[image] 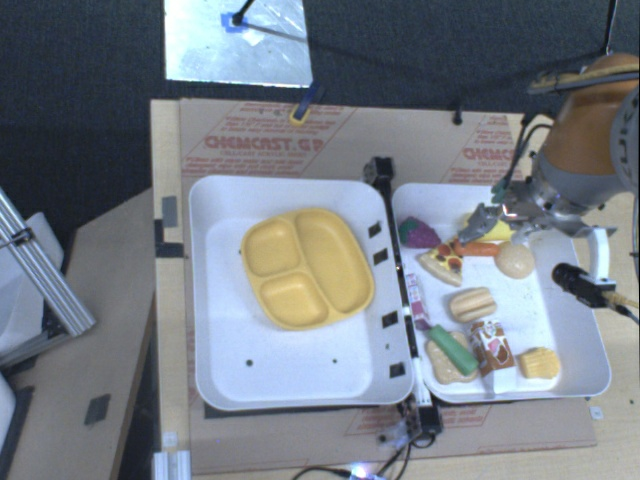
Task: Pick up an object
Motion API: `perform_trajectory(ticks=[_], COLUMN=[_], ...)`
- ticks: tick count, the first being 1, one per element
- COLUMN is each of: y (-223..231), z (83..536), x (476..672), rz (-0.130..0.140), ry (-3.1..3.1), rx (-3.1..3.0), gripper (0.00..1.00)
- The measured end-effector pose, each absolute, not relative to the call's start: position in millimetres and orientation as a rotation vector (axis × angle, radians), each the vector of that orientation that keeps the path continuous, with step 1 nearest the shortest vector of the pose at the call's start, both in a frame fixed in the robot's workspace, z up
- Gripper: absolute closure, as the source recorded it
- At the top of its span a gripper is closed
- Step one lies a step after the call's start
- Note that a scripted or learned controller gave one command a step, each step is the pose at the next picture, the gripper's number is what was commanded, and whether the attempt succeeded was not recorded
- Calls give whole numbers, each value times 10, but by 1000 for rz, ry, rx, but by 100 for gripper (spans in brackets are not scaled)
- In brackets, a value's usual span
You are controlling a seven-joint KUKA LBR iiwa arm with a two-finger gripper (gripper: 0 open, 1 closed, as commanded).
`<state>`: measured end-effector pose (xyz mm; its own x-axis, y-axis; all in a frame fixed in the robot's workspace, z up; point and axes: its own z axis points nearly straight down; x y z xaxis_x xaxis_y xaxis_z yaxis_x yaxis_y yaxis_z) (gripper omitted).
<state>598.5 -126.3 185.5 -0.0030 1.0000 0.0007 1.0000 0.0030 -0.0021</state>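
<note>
Over the right bin [590, 368], the gripper [487, 218] hangs just above a yellow toy [494, 232] and carrot [480, 250], finger state indiscernible, pizza slice [441, 264] lower-left.

Mostly smooth plastic on matt board

Both white bins [210, 298] looked like smooth moulded plastic with a faint sheen, and the yellow divided plate [305, 266] in the left one seemed the same sort of plastic, evenly matt. The toy foods appeared plastic too: the pizza slice [441, 263], the purple piece [421, 234] and the green piece [452, 354] looked dull, the pale egg-like ball [515, 260] slightly glossy. The bench top [270, 138] was printed brown cardboard-like board, flat and matt. A crinkled silvery sheet [238, 28] behind it shone like foil. The arm [590, 133] showed smooth grey casing and a satin orange band.
</note>
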Motion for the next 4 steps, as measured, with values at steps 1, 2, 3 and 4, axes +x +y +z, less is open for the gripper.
perform_trajectory(ticks=[1, 2, 3, 4], y=[-1258, -1257, -1251, -1301], z=[1303, 870, 1012, 1632], x=[6077, 6107, 6132, 6215], rz=[3, -9, -17, -7], ry=[-2223, -2226, -2231, -2232], rx=[-2216, -2225, -2227, -2222], gripper=[0, 0, 100, 100])
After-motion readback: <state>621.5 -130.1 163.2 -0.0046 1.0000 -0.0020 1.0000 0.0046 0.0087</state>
